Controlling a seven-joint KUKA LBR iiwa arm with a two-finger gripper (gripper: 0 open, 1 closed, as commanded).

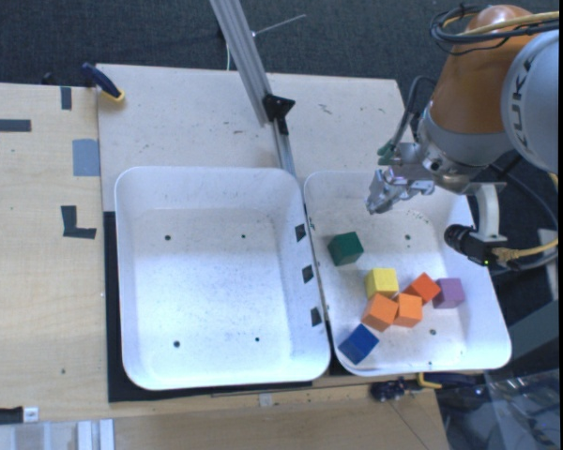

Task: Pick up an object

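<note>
My hand (387, 198) hung over the right bin (469, 345), above the green cube (345, 247). Can't tell its opening; nothing visibly gripped. Other cubes clustered nearer the front.

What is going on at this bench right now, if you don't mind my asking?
A KUKA arm reaches in from the right, its end effector hovering over the far end of the right bin with nothing visibly held. Below it sit the blocks: a green block on its own, then a cluster of yellow, orange, purple and blue. No pick has happened yet.
</note>
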